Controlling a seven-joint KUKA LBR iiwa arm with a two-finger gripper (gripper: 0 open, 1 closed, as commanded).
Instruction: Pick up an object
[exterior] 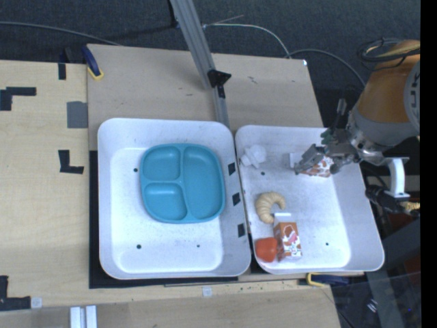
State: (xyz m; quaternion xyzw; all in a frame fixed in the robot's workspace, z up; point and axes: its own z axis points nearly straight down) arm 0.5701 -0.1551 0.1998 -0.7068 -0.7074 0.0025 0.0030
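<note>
Camera view shows us the gripper low in the right bin, near its far wall, with a small red-and-white packet right at its tips. We cannot tell whether the packet is pinched or merely touched. We judge the grasp underway at best, with the lift not yet done. A croissant, a tomato and a carton lie nearer the front.

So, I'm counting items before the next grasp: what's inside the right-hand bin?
The right bin holds a croissant, a red carton, an orange ball, a clear wrapper and a small packet partly hidden by the gripper.
</note>
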